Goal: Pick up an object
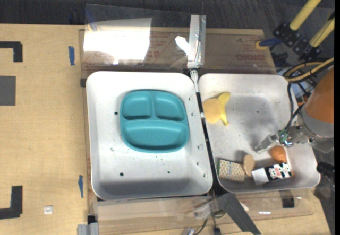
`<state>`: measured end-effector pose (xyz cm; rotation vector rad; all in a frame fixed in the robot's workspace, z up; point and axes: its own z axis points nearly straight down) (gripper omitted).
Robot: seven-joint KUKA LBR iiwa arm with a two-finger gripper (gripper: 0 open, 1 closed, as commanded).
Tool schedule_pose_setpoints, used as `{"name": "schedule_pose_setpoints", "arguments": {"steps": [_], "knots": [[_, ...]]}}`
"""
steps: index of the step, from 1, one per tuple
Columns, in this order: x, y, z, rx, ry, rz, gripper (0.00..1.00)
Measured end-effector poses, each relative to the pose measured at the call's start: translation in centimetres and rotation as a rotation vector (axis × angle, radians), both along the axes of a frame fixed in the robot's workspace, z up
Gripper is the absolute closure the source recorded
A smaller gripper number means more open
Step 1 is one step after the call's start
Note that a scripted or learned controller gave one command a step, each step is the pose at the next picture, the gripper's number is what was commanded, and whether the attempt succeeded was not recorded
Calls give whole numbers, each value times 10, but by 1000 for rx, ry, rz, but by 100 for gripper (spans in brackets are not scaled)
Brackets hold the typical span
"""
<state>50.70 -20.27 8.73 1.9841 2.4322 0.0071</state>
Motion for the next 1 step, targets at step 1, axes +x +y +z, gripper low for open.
{"name": "schedule_pose_setpoints", "arguments": {"steps": [1], "knots": [[2, -2, 12, -6, -9, -1, 100]]}}
